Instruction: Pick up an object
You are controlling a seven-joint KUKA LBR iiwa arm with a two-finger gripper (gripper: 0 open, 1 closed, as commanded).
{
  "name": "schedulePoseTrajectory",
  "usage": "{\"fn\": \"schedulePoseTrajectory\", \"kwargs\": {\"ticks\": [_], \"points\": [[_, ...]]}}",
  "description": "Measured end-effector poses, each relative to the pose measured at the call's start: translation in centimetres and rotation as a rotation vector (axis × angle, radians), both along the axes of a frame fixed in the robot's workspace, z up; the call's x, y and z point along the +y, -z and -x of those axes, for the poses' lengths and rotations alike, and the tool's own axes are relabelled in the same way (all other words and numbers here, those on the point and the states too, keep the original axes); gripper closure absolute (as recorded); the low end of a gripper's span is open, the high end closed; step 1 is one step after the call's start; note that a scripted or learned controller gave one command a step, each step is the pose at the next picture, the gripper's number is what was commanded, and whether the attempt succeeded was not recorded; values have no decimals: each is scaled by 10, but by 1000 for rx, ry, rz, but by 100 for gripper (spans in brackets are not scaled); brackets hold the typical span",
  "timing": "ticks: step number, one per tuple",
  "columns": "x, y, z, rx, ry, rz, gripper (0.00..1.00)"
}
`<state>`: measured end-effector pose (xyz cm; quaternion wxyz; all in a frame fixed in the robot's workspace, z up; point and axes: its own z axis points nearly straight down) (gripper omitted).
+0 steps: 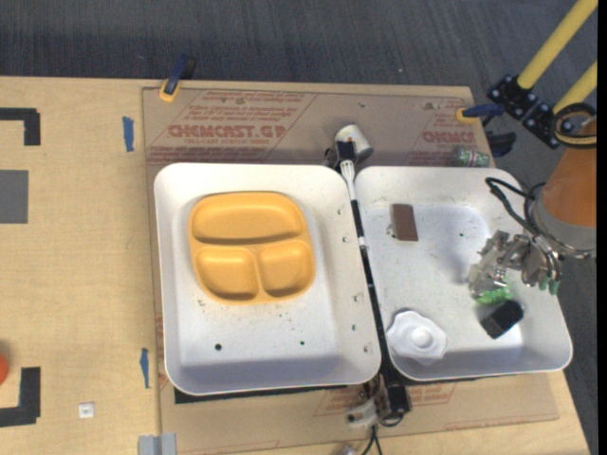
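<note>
A robot gripper [495, 275] hangs low over the right bin [446, 363], finger position impossible to tell, just above a green piece [493, 298] and a black block [501, 318]; a clean pick likely means centring on one item before closing

Board [228, 121] behind the bins bears red print reading roughly "CHEMCAST"; the smaller lines are illegible.

counter [76, 282]: tan, black tape marks | cardboard [313, 121]: printed sheet beneath both bins | clamps: orange [174, 83] at cardboard's far-left corner, blue [479, 112] at far-right | floor [285, 17]: dark carpet
</note>
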<state>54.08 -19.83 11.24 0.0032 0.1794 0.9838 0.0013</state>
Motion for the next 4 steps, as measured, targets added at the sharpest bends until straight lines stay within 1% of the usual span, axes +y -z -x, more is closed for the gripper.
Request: {"fn": "schedulePoseTrajectory", "kwargs": {"ticks": [1,2,3,4], "points": [[0,0,0,0,0,0,0],[0,27,-6,4,-183,2,0],[0,16,-7,0,-181,2,100],[-1,-22,-15,0,-342,5,100]]}}
